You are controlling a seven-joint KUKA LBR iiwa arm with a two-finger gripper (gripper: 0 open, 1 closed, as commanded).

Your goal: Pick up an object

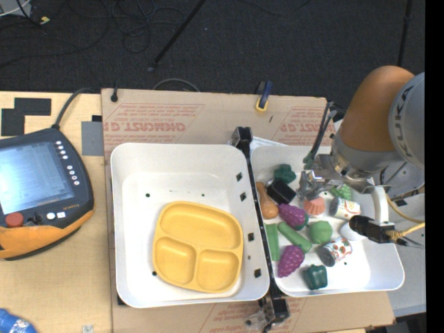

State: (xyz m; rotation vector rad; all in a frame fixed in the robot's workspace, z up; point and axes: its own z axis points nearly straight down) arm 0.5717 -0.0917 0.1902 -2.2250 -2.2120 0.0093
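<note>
In the right bin, gripper hangs over the toy pile; we judge the salmon-pink piece lies directly below. Jaw state: cannot tell.

One fixed camera looked down on my bench at a slant from above, far enough back to take in both white bins side by side. Dark floor and cables lay along the top of its view. My arm entered from the view's right.
</note>
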